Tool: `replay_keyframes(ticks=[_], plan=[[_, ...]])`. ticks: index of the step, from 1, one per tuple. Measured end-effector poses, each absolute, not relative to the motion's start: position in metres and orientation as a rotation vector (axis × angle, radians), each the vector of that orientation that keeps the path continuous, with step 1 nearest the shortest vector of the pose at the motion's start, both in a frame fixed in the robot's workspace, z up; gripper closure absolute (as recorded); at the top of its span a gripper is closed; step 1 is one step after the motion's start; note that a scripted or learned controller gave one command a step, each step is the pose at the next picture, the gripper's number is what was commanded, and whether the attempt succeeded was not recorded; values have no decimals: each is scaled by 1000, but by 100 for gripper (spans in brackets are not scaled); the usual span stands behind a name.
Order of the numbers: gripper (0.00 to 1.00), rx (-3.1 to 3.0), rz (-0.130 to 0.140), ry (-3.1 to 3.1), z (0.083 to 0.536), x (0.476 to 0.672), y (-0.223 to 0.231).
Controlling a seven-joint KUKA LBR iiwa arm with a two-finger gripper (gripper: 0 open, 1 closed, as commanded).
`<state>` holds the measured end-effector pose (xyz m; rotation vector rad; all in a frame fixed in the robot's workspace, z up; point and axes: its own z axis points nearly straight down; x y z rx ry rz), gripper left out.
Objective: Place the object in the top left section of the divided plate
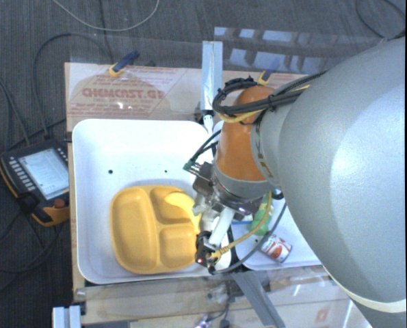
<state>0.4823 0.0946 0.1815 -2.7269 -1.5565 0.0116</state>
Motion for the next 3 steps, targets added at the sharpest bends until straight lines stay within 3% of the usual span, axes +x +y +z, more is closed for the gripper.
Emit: replay_keyframes(ticks=[1,2,3], plan=[[100,-2809,5,-1411,131,484,154],[100,-2866,7,-1296,299,522,67],[100,-2950,13,-1083,186,521,87]])
